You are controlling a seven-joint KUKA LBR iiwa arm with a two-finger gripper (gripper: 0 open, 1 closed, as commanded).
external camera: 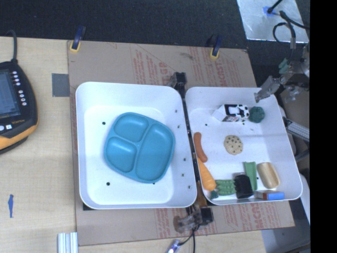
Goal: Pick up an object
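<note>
Blue marker [271, 196] sits nearest me in the right bin [274, 141], toys bunched up w/ it. Tool [266, 91] hovers at rim; can't tell its state.

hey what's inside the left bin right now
The left bin holds one thing: a blue divided plate with three compartments, lying flat near its middle. Nothing sits in the compartments. Whatever lies beneath the plate is covered, so that cannot be told.
</note>
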